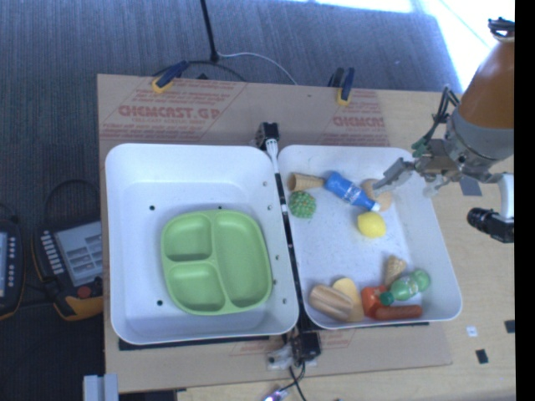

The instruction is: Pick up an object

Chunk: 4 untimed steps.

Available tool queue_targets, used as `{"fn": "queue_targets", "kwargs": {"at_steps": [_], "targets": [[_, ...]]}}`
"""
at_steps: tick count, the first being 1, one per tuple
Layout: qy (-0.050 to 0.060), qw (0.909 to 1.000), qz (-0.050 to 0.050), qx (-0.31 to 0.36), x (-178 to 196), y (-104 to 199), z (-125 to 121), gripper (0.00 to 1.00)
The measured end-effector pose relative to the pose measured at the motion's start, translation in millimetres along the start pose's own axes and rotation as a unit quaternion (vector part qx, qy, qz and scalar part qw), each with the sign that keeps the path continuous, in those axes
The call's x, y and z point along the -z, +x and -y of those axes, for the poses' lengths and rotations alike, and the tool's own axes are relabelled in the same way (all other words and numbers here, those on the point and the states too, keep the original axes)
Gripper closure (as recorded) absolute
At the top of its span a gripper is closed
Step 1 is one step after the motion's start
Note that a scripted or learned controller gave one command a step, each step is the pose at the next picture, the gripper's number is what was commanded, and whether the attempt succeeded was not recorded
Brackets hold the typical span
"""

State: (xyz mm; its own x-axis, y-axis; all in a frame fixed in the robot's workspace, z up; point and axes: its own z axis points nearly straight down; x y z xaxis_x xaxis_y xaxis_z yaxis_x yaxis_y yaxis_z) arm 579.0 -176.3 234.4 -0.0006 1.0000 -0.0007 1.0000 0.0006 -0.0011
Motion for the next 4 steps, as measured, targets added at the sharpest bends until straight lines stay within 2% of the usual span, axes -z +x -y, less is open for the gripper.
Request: {"fn": "queue_targets", "kwargs": {"at_steps": [1,2,3,4], "targets": [[0.002,1.0000,-0.001,-0.002,-93,35,-58,0.00],[-0.004,0.9961,0.003,0.088,-137,63,-66,0.00],[-0.014,0.9986,0.006,0.051,-140,64,-38,0.00],[-0.009,0.9986,0.005,0.053,-134,65,-35,1.00]]}}
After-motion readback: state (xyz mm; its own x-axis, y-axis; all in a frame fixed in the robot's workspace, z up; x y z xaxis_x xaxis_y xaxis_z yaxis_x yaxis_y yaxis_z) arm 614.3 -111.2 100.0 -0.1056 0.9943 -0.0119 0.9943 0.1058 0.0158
